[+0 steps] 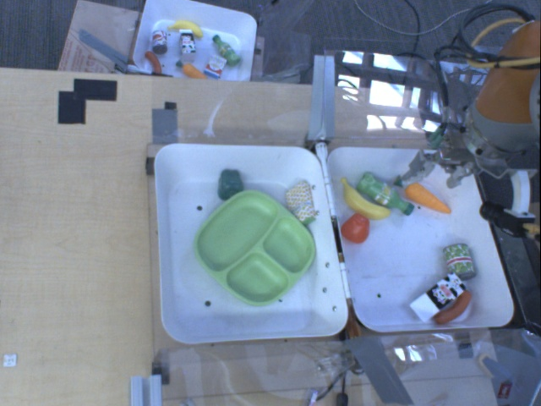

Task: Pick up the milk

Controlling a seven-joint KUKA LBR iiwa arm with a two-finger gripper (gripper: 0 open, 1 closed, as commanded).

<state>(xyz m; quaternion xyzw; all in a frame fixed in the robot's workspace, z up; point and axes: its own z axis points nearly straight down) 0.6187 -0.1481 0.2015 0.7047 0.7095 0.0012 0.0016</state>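
The milk [441, 297] is a small white carton with black cow patches, lying near the front right corner of the right bin [380, 307]. A red-brown sausage [454, 309] touches its right side. My gripper [438, 170] hangs over the far right part of that bin, well behind the milk, with its fingers spread open and nothing between them. An orange carrot [427, 198] lies just below the fingertips.
In the right bin also lie a banana [362, 200], a green bottle [380, 190], a red tomato [356, 227] and a green can [459, 260]. The left bin [173, 311] holds a green divided plate [254, 246], a dark green piece [230, 183] and a speckled item [300, 200]. A small tray [241, 24] of toys sits at the back.
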